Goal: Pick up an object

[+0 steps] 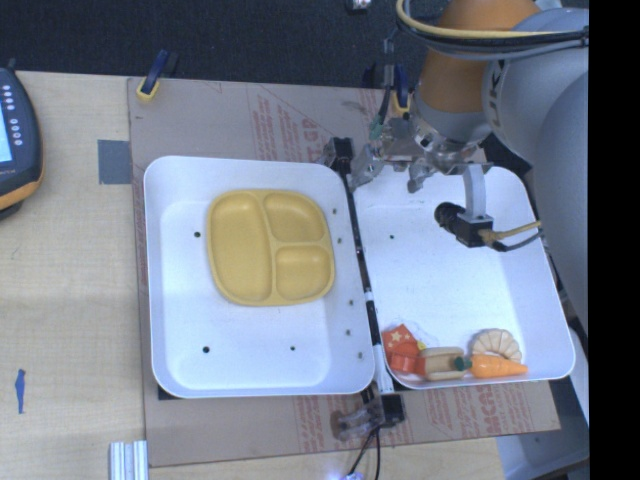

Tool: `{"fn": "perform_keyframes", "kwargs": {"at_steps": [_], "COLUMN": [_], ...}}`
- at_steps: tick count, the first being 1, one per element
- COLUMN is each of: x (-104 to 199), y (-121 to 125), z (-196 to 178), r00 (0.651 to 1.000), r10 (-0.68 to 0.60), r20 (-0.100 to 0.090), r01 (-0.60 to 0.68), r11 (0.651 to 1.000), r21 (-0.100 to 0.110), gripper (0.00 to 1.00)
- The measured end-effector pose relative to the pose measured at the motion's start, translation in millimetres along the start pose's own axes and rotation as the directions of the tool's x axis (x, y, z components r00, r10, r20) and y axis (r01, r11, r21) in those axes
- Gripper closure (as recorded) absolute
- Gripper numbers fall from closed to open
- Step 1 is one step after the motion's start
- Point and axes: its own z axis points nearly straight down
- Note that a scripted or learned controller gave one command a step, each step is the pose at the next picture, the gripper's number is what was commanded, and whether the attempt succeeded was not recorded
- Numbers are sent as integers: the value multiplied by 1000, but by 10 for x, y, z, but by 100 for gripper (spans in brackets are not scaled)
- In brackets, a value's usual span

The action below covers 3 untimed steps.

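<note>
Gripper (393, 171) at right bin's (445, 288) 11 o'clock; its state can't be told. Toys (452, 360), probably food, at 6 o'clock.

Far rim of right bin (450, 288) is partly hidden under the gripper (402, 166). Pendant (15, 133), well left of the jaws, is cut by the picture's edge. Shiny item (360, 1), beyond the jaws, is too small to be identified.
</note>
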Motion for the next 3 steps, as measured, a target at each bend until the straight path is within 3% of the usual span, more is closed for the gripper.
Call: {"fn": "perform_keyframes", "kwargs": {"at_steps": [1, 2, 3], "x": [32, 56, 49], "y": [-761, -615, -738], "z": [115, 103, 108], "r00": [1000, 1000, 1000], "r10": [9, 5, 8], "r20": [-3, -2, -3], "r01": [-9, -5, -8], "r11": [1000, 1000, 1000], "r21": [13, 3, 8], "gripper": [0, 0, 0]}}
